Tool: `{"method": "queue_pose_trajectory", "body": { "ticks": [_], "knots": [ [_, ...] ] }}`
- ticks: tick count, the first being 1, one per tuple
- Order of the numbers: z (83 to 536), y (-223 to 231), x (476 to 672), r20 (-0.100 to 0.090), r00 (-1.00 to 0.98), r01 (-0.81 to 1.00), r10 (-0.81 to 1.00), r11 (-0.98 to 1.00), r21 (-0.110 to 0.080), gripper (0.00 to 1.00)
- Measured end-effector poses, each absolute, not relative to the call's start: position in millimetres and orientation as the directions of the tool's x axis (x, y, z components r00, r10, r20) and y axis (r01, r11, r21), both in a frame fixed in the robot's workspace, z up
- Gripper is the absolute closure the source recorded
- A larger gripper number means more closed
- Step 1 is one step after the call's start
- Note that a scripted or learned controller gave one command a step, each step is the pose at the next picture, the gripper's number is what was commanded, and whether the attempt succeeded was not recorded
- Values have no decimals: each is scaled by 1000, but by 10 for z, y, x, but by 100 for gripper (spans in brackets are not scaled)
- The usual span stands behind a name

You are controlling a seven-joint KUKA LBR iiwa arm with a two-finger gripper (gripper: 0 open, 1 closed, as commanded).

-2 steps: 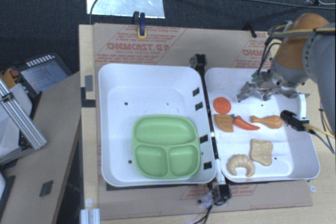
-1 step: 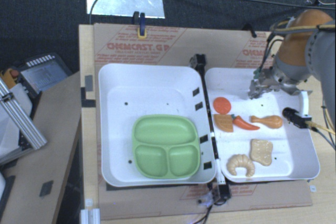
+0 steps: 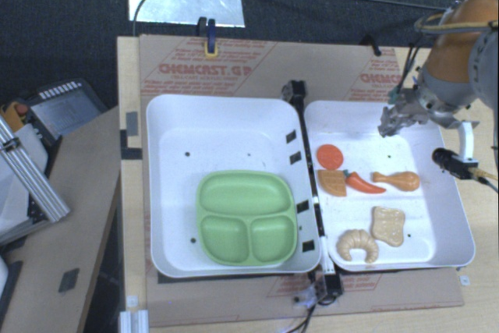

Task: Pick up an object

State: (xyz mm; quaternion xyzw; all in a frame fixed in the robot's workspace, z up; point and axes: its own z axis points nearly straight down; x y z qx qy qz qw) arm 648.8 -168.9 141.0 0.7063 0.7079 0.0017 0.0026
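Hard to tell whether the fingers point(image 3: 390, 125) are spread or pressed together, small and dark as they appear; nothing visibly between them. Hovering over the far part of the right bin point(image 3: 452, 242), well apart from the toy food below. Nearest: red tomato point(image 3: 330, 156), then a tan wedge point(image 3: 333, 183) touching an orange carrot point(image 3: 362, 182), with a drumstick point(image 3: 398, 181) just beside. Closer to the front rim: a slice of toast point(image 3: 387, 225) beside a croissant point(image 3: 358, 245). In the left bin point(image 3: 168, 136), a green divided plate point(image 3: 245, 216). Both bins on a cardboard-covered counter point(image 3: 234, 66).
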Motion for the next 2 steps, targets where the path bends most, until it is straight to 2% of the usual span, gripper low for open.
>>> {"method": "queue_pose_trajectory", "body": {
  "ticks": [2],
  "knots": [
    [2301, -1692, 6555, -2, -5, 1000, 1000, 5, 7, 100]
  ]
}}
